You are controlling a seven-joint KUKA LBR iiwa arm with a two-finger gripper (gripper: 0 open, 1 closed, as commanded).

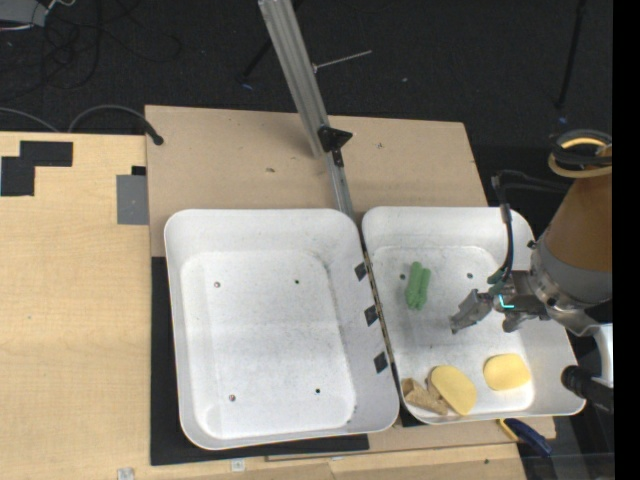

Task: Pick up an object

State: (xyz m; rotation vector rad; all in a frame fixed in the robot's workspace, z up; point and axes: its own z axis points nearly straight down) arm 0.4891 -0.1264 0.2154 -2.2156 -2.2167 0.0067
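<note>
The right bin (440, 223) holds a green cylinder-like piece (416, 285) lying near its middle left. Two yellow rounded objects sit near the front: one (453, 388) leaning toward the front left, the other (507, 372) to its right. A small tan piece (424, 398) lies at the front left corner beside the first yellow one. My gripper (472, 313) hovers over the bin's right-middle, to the right of the green piece and behind the yellow ones. Nothing shows between its fingers.
The left bin (260, 328) lies beside the right one, with black clips along the shared divider (368, 313). A slanted metal bar (300, 78) rises behind the bins. The arm's orange band (590, 223) enters at the right edge.
</note>
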